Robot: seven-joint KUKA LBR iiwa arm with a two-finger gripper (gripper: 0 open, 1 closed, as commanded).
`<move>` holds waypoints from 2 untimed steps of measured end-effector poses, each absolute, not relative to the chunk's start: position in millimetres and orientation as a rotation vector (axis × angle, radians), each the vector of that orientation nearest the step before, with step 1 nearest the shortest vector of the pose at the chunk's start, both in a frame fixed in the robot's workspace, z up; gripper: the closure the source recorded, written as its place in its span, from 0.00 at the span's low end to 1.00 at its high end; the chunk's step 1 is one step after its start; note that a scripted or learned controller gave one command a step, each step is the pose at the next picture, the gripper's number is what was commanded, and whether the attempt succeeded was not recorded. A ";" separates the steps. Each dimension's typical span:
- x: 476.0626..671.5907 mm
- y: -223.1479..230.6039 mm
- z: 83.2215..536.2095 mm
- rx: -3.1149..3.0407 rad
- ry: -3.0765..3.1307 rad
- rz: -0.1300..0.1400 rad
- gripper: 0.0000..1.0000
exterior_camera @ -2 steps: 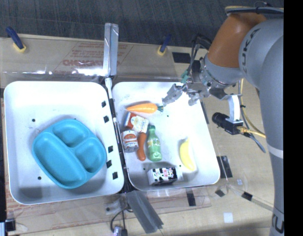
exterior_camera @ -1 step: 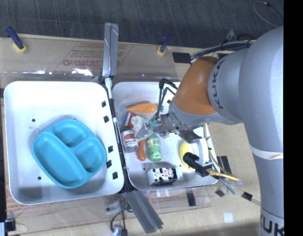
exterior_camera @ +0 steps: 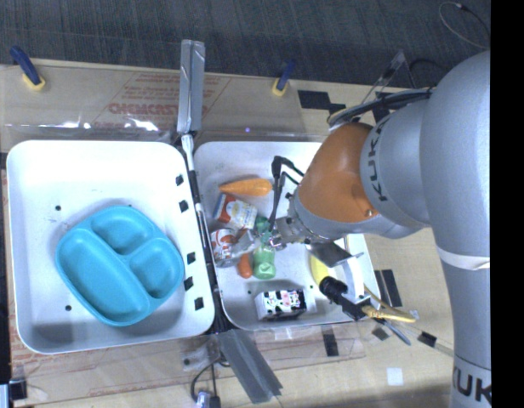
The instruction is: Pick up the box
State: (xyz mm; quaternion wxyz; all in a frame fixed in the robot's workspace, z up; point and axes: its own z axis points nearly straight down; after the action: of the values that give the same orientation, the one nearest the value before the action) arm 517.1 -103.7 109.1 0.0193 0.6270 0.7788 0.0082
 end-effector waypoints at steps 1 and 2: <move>588.4 -67.9 196.6 2.020 2.410 -0.003 0.00; 530.5 -3.7 190.5 1.973 2.451 -0.007 0.00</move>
State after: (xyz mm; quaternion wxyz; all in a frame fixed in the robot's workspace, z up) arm 530.5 -3.7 190.5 -0.0024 0.6271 0.7789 -0.0021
